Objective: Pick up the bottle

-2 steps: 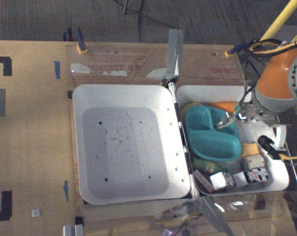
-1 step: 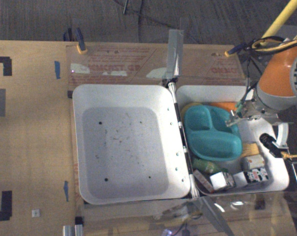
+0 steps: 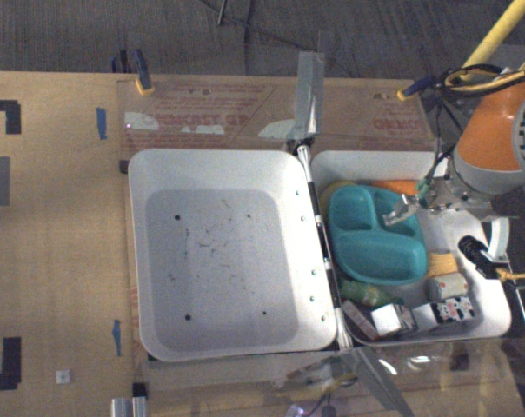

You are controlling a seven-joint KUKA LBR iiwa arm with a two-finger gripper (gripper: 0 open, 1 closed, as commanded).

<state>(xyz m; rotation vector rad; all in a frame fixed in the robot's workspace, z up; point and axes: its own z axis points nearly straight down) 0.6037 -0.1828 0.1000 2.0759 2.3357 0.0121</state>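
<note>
In the right bin (image 3: 497, 320), a dark green bottle-like thing (image 3: 368, 293) lies near the front left corner, partly tucked under a teal divided plate (image 3: 375, 241). It is small and I cannot make out its shape well. My gripper (image 3: 407, 209) hangs over the plate's far right compartment, well behind the green thing and apart from it. Nothing shows between its tips. The grey arm with its orange band (image 3: 497, 137) comes in from the right.
Along the right bin's front lie a white block (image 3: 386, 318), a black-and-white patterned box (image 3: 455, 309), a grey piece (image 3: 445, 286) and a yellow-bristled brush (image 3: 442, 261). An orange thing (image 3: 393, 186) sits behind the plate. The left bin (image 3: 141, 233) stands beside it.
</note>
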